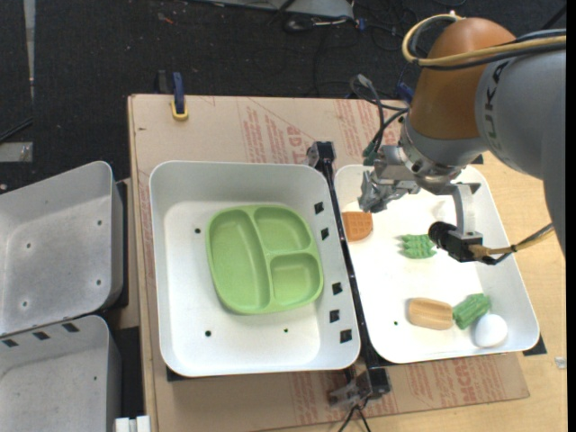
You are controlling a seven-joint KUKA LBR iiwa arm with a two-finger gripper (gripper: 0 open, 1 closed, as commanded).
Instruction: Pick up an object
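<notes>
My gripper (pixel 376 198) hangs over the far left corner of the right bin (pixel 389 282), just above and slightly right of a small orange piece (pixel 357 226) that lies against the bin's left wall. Nothing shows held in it. Further right in the same bin lies a small spiky green toy (pixel 417 246). Near the front edge sit a tan, bread-like object (pixel 429 313), a green object (pixel 471 310) touching it, and a white egg-like ball (pixel 490 330).
The left bin (pixel 166 241) holds a green divided plate (pixel 265 257). The arm's orange band and grey body (pixel 468 70) overhang the right bin's far side. A black cable fitting (pixel 454 241) hangs beside the spiky toy. White trays (pixel 54 241) lie off the bench to the left.
</notes>
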